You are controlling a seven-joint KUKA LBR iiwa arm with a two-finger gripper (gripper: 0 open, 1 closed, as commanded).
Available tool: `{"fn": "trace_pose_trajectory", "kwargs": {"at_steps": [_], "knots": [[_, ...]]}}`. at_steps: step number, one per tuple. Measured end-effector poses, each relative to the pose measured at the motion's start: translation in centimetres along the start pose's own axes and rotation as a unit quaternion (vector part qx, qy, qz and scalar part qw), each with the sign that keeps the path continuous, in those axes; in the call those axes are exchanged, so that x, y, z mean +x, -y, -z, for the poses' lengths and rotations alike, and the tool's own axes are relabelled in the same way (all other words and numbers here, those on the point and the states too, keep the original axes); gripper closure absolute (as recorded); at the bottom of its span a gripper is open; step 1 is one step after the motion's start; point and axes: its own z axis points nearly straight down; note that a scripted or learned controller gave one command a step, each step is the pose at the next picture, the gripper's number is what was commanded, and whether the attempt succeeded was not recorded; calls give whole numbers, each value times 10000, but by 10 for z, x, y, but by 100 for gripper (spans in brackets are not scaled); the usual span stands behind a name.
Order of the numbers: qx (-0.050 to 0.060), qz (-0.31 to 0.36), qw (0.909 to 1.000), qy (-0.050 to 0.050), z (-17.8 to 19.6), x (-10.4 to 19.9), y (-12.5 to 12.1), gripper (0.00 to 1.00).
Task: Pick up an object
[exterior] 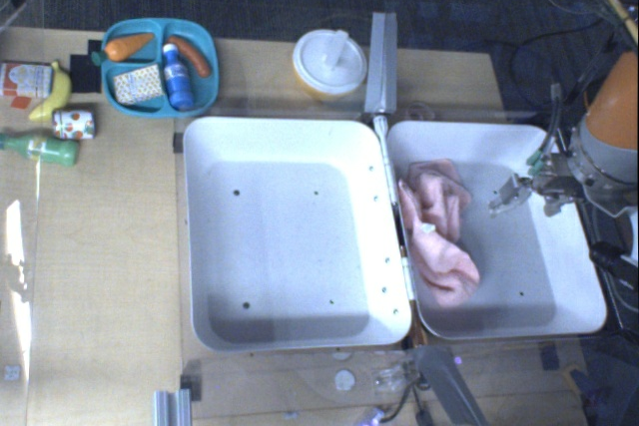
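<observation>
A crumpled pink cloth (437,229) lies along the left side of the right bin (559,319), close to the divider. My gripper (526,198) hangs over the right part of that bin, to the right of the cloth and apart from it. Its two fingers (502,199) are spread with nothing between them, so it is open. The grey arm with its orange band (614,105) comes in from the right edge.
The left bin (200,244) sits beside the right one. Behind the bins stand a white lidded cup (329,63) and a blue tray of toy food (160,67). A banana, a can and a green bottle (40,148) lie at the far left.
</observation>
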Motion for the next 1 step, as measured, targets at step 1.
{"fn": "trace_pose_trajectory", "kwargs": {"at_steps": [1], "knots": [[-16, 1239, 9923, 5, -122, 33, -44, 0]]}}
